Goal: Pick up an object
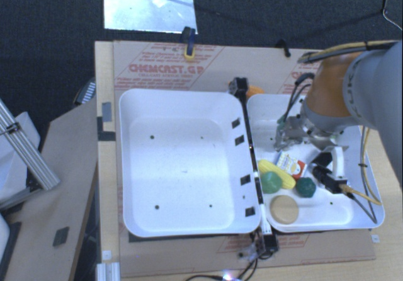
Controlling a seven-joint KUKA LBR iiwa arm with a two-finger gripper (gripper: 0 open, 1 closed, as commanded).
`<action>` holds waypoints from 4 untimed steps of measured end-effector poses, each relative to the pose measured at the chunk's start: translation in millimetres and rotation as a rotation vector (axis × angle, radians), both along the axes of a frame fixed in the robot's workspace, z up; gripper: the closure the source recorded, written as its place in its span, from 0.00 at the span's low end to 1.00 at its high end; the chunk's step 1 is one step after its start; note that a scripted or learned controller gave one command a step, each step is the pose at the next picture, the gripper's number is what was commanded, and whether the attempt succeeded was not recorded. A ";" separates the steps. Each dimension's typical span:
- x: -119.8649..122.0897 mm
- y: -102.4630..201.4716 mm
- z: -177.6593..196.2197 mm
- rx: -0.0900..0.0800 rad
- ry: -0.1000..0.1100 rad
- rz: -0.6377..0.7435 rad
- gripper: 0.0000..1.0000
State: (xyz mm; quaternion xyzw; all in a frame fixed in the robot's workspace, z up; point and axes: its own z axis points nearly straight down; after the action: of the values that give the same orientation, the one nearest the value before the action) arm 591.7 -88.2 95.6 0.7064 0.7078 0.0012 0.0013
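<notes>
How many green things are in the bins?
2. A light green ball lies in the right bin near the divider, touching the yellow corn. A dark green lump sits to its right. The arm may hide more.

Left bin [182, 166]: floor bare, open to approach from above across its whole width.
Right bin [267, 116]: far-left corner bare. Arm [352, 91] overhangs the middle and right side. Near end crowded: yellow piece [277, 172], green piece [271, 181], red-and-white packet [291, 163], dark green piece [306, 188] and tan disc [284, 209], set close together.
Divider [249, 147]: black clips along the shared rims.
</notes>
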 end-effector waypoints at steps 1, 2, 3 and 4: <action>69.9 23.1 96.3 -0.001 -0.013 0.007 1.00; 79.0 114.7 174.0 0.002 -0.009 0.011 1.00; 77.8 175.4 257.3 0.004 -0.009 0.010 1.00; 69.0 237.0 300.5 0.004 -0.003 0.009 1.00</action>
State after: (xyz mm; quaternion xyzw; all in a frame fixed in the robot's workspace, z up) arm 660.7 148.9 396.1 0.7033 0.7109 0.0037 0.0011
